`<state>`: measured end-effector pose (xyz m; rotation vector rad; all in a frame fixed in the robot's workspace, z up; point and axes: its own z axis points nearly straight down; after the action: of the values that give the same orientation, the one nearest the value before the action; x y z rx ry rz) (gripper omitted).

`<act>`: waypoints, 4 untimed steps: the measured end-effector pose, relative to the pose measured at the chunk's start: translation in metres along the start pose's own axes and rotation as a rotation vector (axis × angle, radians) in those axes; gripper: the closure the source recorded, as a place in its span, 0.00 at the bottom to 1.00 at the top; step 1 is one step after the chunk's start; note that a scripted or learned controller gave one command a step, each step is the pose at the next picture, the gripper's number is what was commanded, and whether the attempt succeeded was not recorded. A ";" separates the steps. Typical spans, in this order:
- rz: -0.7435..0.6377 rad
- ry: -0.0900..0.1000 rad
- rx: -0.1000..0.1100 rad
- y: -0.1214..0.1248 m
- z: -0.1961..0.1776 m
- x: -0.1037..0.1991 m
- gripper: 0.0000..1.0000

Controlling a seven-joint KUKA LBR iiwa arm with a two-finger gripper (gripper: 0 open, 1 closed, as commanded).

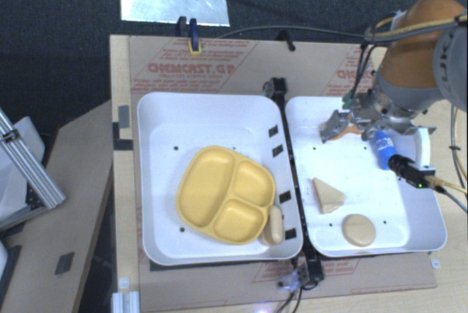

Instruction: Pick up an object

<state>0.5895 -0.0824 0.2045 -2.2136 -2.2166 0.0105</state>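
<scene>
My gripper (333,127) hangs low over the back left part of the right bin (420,238), reaching in from the right. A small orange object (354,130) lies right beside it, partly hidden by the gripper body; I cannot tell if they touch. A tan wedge (327,195) rests in the middle of the right bin, well in front of the gripper. A round beige disc (359,229) sits near that bin's front wall.
The left bin (157,158) carries a yellow divided plate (225,193), with a small tan roll (274,224) against the plate's front right edge. A black divider (289,165) joins the two bins. Cables trail from the arm (420,55) at the right.
</scene>
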 end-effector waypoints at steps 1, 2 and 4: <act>-0.002 -0.001 -0.013 0.003 -0.007 0.000 0.00; 0.000 -0.001 -0.008 0.005 0.051 -0.009 0.00; 0.000 -0.001 -0.010 0.012 0.120 -0.016 0.00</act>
<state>0.6002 -0.0983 0.0840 -2.2192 -2.2227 0.0006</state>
